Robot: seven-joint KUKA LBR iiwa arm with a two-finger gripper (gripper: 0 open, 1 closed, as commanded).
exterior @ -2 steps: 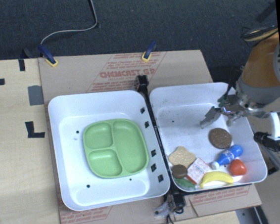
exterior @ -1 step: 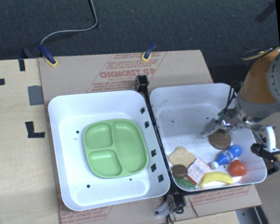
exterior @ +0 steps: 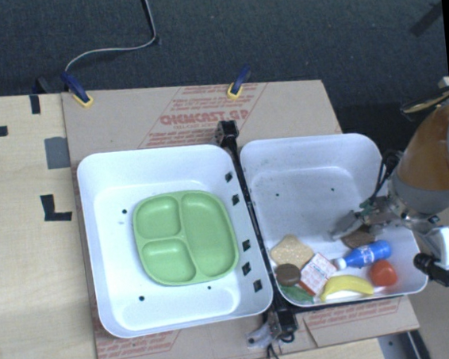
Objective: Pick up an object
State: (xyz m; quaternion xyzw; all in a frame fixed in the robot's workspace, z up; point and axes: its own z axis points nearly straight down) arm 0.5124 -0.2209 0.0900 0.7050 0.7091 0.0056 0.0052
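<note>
Reaching in from the right, I am bringing my grey arm with its orange band (exterior: 433,157) over the right-hand shallow white bin (exterior: 309,154). Beside it the left-hand white bin (exterior: 102,227) is holding a pale green divided plastic tray (exterior: 186,237) — nothing there for me to grasp easily.

My gripper (exterior: 358,223) is hanging low inside the right bin, near its right wall, just above the clutter; whether it is parted or closed I cannot tell from this slant, and I am seeing nothing held.

The pickable things are lying crowded in the bin's near corner: a curved yellow banana (exterior: 346,285), a tan square sponge-like block (exterior: 292,250), a white bottle with a blue cap (exterior: 366,255), a small red-and-white packet (exterior: 317,269), a round red ball (exterior: 383,274) and a brown disc (exterior: 287,273).

The bottle is lying nearest me, so I am judging it the target — I should be centring across its narrow width, descending straight, avoiding the ball.
</note>
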